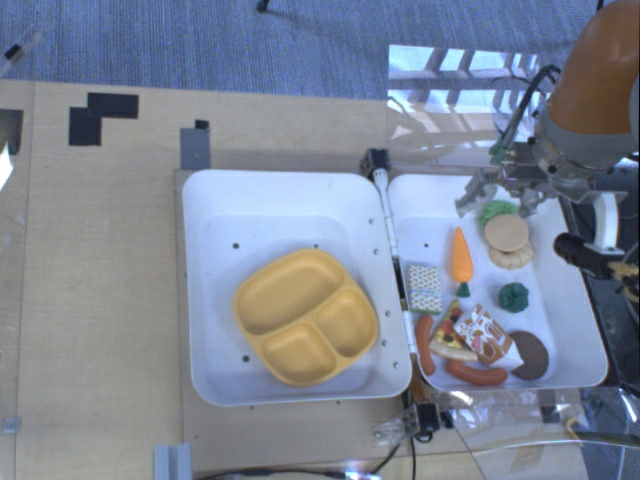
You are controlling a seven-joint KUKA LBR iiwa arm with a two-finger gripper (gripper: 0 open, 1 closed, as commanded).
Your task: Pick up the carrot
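i saw the small orange plastic carrot (pixel 460 256) lying in the right white bin (pixel 570 303), left of a round tan bun (pixel 506 236) | gripper (pixel 503 190) hung near that bin's far edge, apart from the carrot | fingers: couldn't tell | yellow sectioned plate (pixel 305 315) sat in left bin (pixel 215 268)

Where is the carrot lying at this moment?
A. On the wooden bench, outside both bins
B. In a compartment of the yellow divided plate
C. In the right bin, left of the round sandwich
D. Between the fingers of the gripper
C: the carrot lies on the floor of the right bin, just left of the round sandwich, apart from the gripper above it.
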